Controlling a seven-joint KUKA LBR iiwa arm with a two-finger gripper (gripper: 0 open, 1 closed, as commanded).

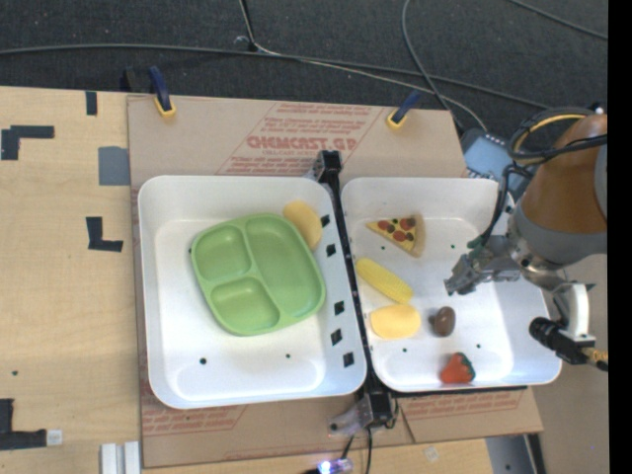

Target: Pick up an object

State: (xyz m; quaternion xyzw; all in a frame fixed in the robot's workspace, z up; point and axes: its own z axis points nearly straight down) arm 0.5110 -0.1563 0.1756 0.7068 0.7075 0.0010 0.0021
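Camera view: the dark two-finger gripper (464, 280) hangs over the right white bin (494, 197); its grip cannot be told. A small brown rounded toy (443, 320) lies at its seven o'clock.

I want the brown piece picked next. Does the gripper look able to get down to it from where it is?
Probably yes. The gripper hangs over the right bin, just right of the small brown piece. Bare bin floor lies between them; the yellow piece sits apart on its far side.

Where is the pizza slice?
The pizza slice lies in the right bin, near its back edge, just behind the yellow corn.
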